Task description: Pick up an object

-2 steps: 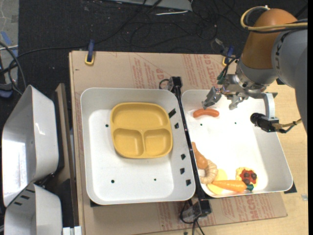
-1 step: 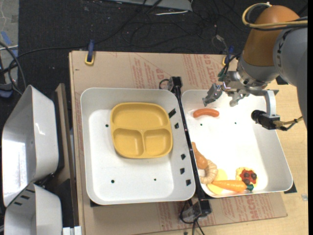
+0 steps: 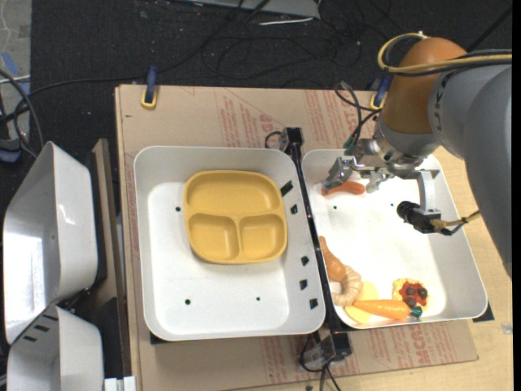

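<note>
Several toy foods lie at the near end of the right bin point(image 3: 456, 251): an orange carrot point(image 3: 379, 308), a curled pink and orange toy that may be a shrimp point(image 3: 342, 277), and a small yellow toy with red and green bits point(image 3: 411, 292). They sit close together, and the carrot touches a flat yellow piece point(image 3: 366, 290). None of them is near the gripper. A little farther back, the left bin point(image 3: 163, 283) holds a yellow plate point(image 3: 236, 217) with three parts, and nothing lies on it. Farther again, near the back of the right bin and close to the wall between the bins, lies a small orange sausage point(image 3: 343, 189). The gripper point(image 3: 356, 182) is low over it. Its two fingers look spread apart, one near each end of the sausage. They do not look closed on it, and the sausage seems to lie flat on the bin floor. So the reach looks done, I think, but the grab and the lift are both left to do. The fingers need to close on the sausage, and then the arm point(image 3: 423, 80) must carry it up. Farthest back, a yellow clamp point(image 3: 149, 96) sits on the edge of the brown board.
</note>
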### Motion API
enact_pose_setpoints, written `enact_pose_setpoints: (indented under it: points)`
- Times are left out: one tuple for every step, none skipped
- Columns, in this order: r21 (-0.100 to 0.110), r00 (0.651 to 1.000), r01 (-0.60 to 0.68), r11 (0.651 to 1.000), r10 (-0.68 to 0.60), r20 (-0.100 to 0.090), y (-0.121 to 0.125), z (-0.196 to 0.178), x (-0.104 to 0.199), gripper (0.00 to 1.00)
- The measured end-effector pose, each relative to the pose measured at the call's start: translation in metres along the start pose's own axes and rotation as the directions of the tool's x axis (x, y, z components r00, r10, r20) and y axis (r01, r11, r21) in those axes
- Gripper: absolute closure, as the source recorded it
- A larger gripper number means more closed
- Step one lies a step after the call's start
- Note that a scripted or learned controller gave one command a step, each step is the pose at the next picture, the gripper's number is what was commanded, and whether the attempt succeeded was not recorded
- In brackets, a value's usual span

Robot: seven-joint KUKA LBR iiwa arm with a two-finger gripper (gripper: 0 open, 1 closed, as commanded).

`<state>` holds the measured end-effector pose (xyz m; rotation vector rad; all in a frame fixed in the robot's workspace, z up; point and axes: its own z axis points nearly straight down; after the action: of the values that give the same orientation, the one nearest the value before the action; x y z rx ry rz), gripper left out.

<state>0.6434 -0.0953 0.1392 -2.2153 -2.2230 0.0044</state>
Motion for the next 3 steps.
enact_pose_setpoints:
  points:
    - [-0.002,1.000,-0.003,1.000,0.003,0.001,0.000,0.049,0.000,0.00]
    - [-0.006,1.000,-0.003,1.000,0.003,0.001,0.001,0.036,0.000,1.00]
    - [-0.010,1.000,-0.004,1.000,0.004,0.001,0.001,-0.027,-0.003,1.00]
